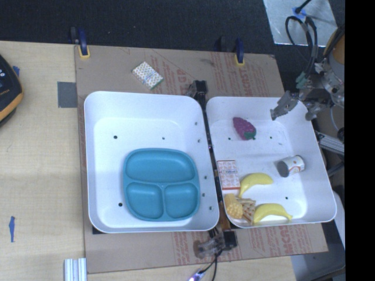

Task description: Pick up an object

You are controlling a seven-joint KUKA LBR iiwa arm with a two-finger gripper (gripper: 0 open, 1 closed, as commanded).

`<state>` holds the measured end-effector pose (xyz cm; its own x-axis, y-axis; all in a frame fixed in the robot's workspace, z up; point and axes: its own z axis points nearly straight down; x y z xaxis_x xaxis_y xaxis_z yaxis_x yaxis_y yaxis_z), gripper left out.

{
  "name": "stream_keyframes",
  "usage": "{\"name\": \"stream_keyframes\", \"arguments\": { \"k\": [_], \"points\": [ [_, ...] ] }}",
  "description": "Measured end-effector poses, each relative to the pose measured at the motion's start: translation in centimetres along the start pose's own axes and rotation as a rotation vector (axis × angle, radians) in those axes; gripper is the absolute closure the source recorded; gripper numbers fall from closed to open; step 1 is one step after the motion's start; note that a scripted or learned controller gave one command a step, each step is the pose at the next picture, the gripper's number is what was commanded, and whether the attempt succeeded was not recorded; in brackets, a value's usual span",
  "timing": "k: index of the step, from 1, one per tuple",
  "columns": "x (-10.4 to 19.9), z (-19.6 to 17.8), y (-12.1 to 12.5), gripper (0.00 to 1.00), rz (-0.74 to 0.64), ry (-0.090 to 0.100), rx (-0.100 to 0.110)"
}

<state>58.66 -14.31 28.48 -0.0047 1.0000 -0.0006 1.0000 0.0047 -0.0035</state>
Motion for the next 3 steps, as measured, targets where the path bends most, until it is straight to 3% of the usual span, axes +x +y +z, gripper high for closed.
{"name": "stream_keyframes", "arguments": {
  "k": [2,3],
  "points": [
    [2.4,19.4,6.9,0.00,-0.002,0.000,0.004],
    [2.3,18.2,7.0,1.00,-0.005,-0.001,0.003]
  ]
}}
